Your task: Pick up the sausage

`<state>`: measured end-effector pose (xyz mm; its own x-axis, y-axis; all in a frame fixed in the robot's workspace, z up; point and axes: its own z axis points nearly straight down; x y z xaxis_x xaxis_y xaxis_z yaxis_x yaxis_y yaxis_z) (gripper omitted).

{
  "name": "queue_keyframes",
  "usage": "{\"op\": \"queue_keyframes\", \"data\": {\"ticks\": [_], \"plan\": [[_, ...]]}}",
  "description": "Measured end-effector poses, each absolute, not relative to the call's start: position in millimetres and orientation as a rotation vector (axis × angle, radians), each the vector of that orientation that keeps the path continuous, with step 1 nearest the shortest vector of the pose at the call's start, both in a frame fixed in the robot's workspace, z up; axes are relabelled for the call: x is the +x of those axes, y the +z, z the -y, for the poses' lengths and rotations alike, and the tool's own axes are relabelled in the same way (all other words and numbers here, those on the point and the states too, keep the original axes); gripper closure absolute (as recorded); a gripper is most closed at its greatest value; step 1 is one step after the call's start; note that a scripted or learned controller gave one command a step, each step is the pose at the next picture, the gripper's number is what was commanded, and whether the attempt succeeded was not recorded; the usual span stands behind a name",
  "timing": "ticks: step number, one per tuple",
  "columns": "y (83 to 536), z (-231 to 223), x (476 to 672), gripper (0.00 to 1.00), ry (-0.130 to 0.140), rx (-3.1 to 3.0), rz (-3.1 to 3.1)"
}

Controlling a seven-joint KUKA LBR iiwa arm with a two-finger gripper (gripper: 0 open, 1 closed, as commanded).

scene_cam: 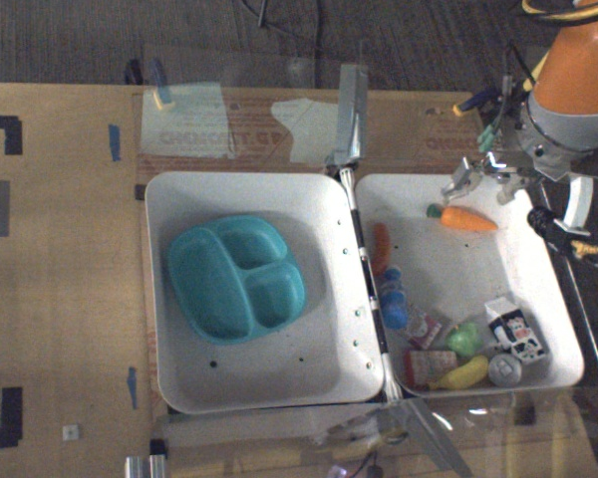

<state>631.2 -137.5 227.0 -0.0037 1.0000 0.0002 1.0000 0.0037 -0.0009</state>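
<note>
Jaws of the gripper [475, 174] are seen parted, holding nothing, above the right bin's [568, 352] far edge. Sausage [380, 247] lies ungrasped against its left wall; pickup remains undone.

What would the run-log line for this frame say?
target: sausage by right bin's left wall, untouched | claw above right bin's far edge, near carrot | left bin: teal plate | step: not picked

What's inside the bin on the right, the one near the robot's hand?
The right bin holds a carrot, a reddish sausage by its left wall, a blue toy, and a front-corner pile including a green ball and a banana. Whatever lies beneath that pile is covered.
</note>
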Motion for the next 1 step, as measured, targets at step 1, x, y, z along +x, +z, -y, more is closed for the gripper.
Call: {"op": "queue_keyframes", "data": {"ticks": [1], "plan": [[123.5,111.2,567.6,0.0,0.001,-2.047,2.382]]}}
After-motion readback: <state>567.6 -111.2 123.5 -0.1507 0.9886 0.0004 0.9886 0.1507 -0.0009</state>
